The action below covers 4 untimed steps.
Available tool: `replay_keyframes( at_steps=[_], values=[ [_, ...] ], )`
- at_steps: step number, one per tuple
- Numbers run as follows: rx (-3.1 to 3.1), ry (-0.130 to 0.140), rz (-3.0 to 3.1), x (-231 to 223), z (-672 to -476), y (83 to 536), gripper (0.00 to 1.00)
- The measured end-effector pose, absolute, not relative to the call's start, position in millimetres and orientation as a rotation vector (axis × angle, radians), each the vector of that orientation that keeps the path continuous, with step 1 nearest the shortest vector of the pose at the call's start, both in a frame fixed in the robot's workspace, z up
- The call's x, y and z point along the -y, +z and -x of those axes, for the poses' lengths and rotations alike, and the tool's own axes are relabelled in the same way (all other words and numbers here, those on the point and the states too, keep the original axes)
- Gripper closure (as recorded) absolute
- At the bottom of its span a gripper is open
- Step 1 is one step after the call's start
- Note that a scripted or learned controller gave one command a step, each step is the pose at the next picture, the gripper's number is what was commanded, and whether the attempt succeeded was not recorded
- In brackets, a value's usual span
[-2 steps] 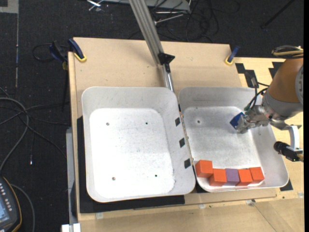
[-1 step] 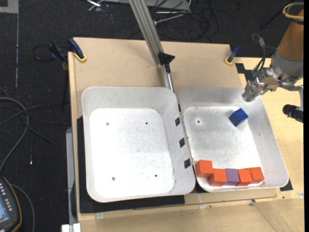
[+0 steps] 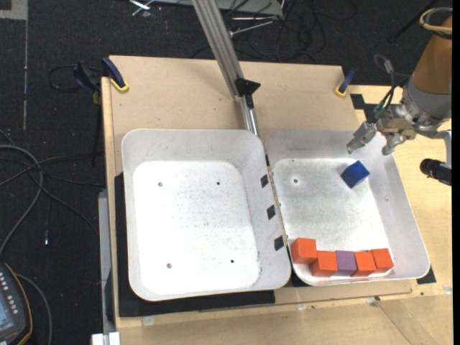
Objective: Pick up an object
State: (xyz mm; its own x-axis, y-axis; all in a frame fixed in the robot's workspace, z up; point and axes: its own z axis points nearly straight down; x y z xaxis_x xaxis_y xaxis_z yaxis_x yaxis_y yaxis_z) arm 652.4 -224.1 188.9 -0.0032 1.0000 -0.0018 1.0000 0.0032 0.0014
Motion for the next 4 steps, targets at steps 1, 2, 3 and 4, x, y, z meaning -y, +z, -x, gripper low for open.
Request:
replay_keyframes(
  at_steps=[1,2,3,4],
  values=[
    [-2.227,-0.004,-2.221,209.1,-643.0,91.0,0.00],
    [-2.223,0.000,-2.214,209.7,-645.2,106.1,1.00],
    [-2.225,0.006,-2.215,148.8,-571.3,209.4,1.00],
    [-2.233,0.001,-2.215,90.3,-582.4,194.3,1.00]
  ],
)
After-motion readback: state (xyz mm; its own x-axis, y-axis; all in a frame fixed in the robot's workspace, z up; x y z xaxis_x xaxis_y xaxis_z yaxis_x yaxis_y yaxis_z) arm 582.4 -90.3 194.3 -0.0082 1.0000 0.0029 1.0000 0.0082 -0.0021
